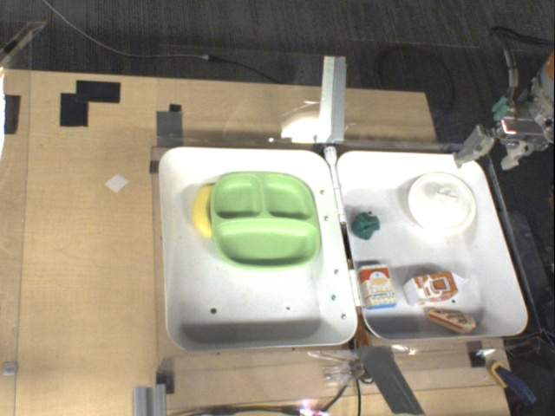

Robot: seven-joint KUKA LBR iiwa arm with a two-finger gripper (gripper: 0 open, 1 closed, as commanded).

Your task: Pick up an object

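Note:
My gripper [506, 146] hangs at the far right, just beyond the back right corner of the right bin [494, 232], above none of the objects. In that bin lie a white round bowl [441, 201] at the back, a small dark green object [365, 224] near the left wall, a red and white small box [377, 286], an orange and white packet [434, 287] and a brown flat piece [451, 321] at the front. The left bin [251, 319] holds a green divided plate [264, 217] with a yellow object [201, 211] partly under its left side.
A metal post [333, 98] stands behind the seam between the bins. The wooden bench [78, 258] spreads out to the left. Cables and dark floor lie behind and to the right.

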